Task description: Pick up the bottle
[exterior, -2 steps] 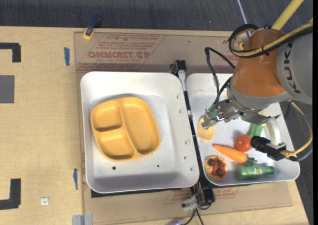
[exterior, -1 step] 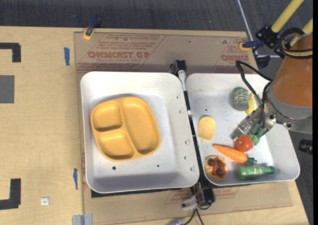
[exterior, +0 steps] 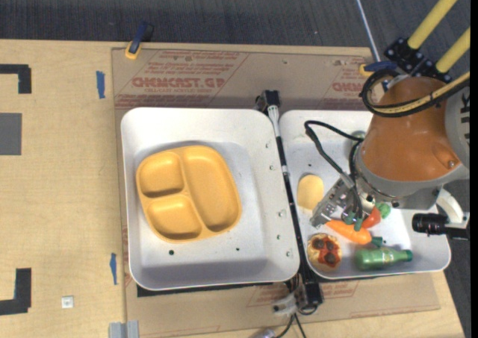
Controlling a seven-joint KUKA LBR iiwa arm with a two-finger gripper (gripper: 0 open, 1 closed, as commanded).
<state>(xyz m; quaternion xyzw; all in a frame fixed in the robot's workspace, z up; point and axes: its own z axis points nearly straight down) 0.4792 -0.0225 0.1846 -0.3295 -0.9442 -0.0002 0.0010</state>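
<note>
While the tool hovers, grip state unreadable, over the toy carrot, it must shift toward the green bottle.

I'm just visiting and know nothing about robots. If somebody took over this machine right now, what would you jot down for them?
Gripper: low in the right bin, beside the carrot; grip state unclear.
Bottle: green, lying on its side near the right bin's front edge, apart from the gripper.
Left bin: holds the yellow divided plate.
Done: nothing lifted.
Left: move over the bottle, grasp it, raise it.
</note>
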